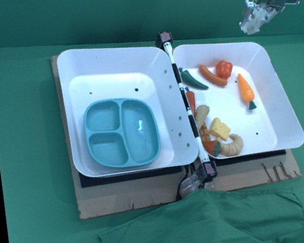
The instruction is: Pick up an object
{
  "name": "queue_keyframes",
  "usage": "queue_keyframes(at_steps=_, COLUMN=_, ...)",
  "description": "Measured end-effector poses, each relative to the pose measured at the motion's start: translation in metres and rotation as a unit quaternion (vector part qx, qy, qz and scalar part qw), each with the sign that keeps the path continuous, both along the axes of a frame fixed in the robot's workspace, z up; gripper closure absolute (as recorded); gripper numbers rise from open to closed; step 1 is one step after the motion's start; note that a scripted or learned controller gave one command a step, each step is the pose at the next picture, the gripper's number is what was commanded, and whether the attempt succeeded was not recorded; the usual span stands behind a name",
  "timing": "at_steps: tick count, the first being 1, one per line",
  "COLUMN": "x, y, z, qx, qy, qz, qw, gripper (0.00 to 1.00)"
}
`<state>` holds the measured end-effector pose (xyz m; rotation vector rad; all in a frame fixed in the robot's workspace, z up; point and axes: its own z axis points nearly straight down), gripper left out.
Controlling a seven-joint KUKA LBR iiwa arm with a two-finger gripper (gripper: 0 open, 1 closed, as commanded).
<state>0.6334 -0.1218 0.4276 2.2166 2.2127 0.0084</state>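
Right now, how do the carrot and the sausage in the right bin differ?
The orange toy carrot tapers to a green tip; the reddish toy sausage is rounded at both ends. The carrot points toward the camera; the sausage lies diagonally, touching the red toy pepper. Both are slender.

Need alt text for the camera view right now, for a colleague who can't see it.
The claw hangs above the right bin's far corner, away from the toy food inside: carrot, sausage, red pepper, cheese wedge, croissant. The left bin holds a teal divided plate.

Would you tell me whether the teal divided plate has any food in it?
Empty: all three compartments of the teal plate show bare; the toy food lies in the right bin.
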Motion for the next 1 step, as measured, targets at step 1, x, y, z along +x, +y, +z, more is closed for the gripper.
queue_keyframes(at_steps=1, x=-0.0126, y=0.0996, z=-0.0126, qx=0.0028, qy=0.005, qz=0.004, qw=1.0000, gripper=1.00)
